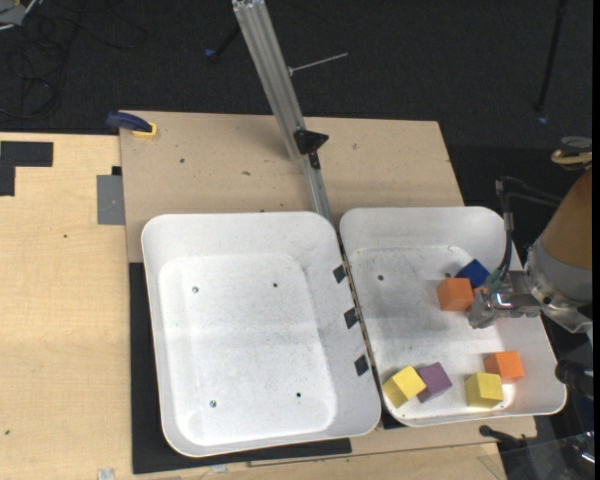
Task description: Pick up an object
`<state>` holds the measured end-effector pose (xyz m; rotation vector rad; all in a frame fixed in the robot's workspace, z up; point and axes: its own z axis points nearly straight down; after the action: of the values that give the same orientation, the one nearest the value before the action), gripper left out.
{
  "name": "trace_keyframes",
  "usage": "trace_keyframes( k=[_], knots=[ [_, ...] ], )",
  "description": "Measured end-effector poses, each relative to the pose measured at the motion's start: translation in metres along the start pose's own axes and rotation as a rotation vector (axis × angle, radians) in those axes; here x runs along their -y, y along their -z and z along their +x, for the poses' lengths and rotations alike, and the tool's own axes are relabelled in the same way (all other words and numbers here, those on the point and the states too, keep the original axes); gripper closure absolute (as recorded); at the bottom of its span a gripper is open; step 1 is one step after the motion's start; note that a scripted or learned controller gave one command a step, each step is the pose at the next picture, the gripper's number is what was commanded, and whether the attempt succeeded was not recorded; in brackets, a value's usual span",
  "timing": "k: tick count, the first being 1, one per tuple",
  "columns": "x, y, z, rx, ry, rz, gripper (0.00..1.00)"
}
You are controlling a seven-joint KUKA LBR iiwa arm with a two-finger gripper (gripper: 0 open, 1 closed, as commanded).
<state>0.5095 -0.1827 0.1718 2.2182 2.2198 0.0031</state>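
Several small blocks lie in the right bin (pixel 410 238). An orange block (pixel 455 294) and a blue block (pixel 473 273) sit together at mid right. Along the front of the bin lie a yellow block (pixel 406 384), a purple block (pixel 434 379), another yellow block (pixel 483 389) and a second orange block (pixel 505 366). My gripper (pixel 484 308) reaches in from the right, low over the bin, just right of the orange block and below the blue one. Its fingers are too blurred to read.
The left bin (pixel 180 243) stands beside the right one, joined by black clips (pixel 350 317). A slanted metal rail (pixel 275 78) rises behind the bins. The grey arm (pixel 565 268) with its orange band hangs over the right bin's right rim.
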Motion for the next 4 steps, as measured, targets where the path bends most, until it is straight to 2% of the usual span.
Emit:
trace_keyframes(
  k=[2, 4],
  knots=[
    [-0.015, 0.116, 0.01, 0.0, 0.001, 0.0, 1.0],
    [-0.057, 0.08, 0.115, -0.003, 0.003, 0.009, 1.0]
  ],
)
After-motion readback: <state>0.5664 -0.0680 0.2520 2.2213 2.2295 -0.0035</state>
